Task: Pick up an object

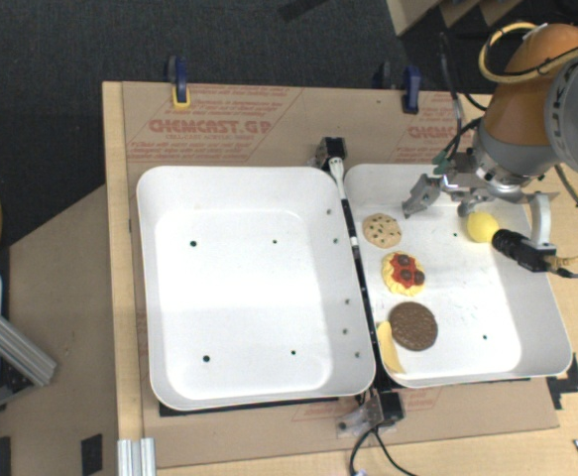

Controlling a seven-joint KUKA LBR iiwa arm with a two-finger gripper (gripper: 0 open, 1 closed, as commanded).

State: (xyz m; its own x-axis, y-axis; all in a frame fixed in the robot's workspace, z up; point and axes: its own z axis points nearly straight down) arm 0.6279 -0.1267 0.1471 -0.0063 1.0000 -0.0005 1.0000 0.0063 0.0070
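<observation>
**Gripper above the right bin, nothing between its fingers**

Gripper (449,192) sits in the upper right of the frame, over the far end of the right bin (526,360). Its two fingers are spread apart: one grey finger (417,195) angles out toward the middle of the frame, the other lies back toward the yellow ball (481,227), which rests on the bin floor just beside it. Whether that finger touches the ball I cannot tell. Nothing is clamped between them. The arm (528,87) comes in from the right edge, its orange band bulking over the bin's far corner.

Down the left side of the right bin runs a short line of toy food. A chocolate-chip cookie (381,230) lies nearest the gripper. Below it is a small pizza-like piece (404,274), red and yellow. Lower still is a dark brown round disc (412,326), and a pale yellow piece (389,349) is tucked against the bin's left wall, touching the disc.

The left bin (160,266) fills the centre-left of the frame. Both bins rest on a brown board (120,167) held by blue clamps (178,71) at its far edge.
</observation>
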